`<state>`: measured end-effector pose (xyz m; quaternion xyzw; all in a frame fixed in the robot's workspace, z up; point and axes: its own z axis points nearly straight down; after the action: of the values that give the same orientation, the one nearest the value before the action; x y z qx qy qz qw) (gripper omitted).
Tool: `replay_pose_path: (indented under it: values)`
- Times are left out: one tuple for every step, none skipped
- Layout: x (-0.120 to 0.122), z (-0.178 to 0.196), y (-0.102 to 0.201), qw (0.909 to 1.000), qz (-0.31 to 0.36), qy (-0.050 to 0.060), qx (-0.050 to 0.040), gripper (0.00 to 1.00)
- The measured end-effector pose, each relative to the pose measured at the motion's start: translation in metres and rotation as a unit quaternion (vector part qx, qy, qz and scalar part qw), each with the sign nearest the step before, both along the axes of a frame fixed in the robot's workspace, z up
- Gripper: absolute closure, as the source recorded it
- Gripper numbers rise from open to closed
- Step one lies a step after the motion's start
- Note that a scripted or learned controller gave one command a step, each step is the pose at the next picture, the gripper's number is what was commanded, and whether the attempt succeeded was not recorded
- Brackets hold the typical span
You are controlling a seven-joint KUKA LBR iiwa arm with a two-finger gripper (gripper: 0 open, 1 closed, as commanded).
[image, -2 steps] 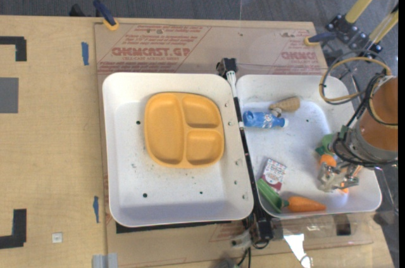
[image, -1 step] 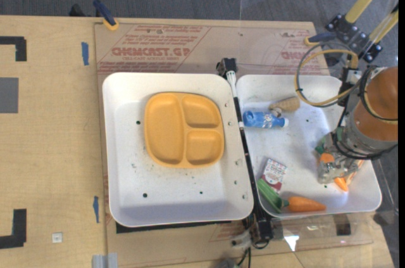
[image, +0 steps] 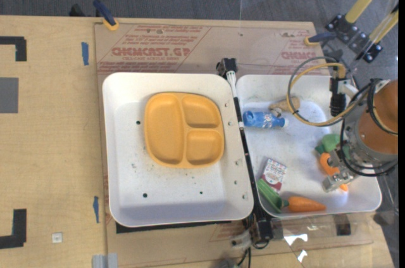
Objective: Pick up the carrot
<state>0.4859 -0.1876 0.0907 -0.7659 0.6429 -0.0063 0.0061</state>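
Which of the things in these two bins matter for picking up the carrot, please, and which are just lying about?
For the job:
carrot
pincer
right bin

Lying about:
yellow divided plate
left bin
blue bottle
small packet

Two bins sit side by side on the worktop. The left bin holds a tray. In the right bin, a bottle lies behind a packet, the carrot nearest the front wall.
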Motion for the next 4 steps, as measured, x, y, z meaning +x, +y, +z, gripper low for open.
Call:
replay_pose_path:
  values:
    - [0.033,0.000,0.029,0.9822,0.188,0.002,-0.0034,1.00]
    - [0.033,-0.001,0.030,0.9821,0.188,0.002,-0.0030,0.00]
    - [0.013,0.000,0.006,0.9456,0.325,-0.007,0.0093,0.00]
    - [0.014,0.010,0.004,0.9466,0.322,-0.005,0.0069,1.00]
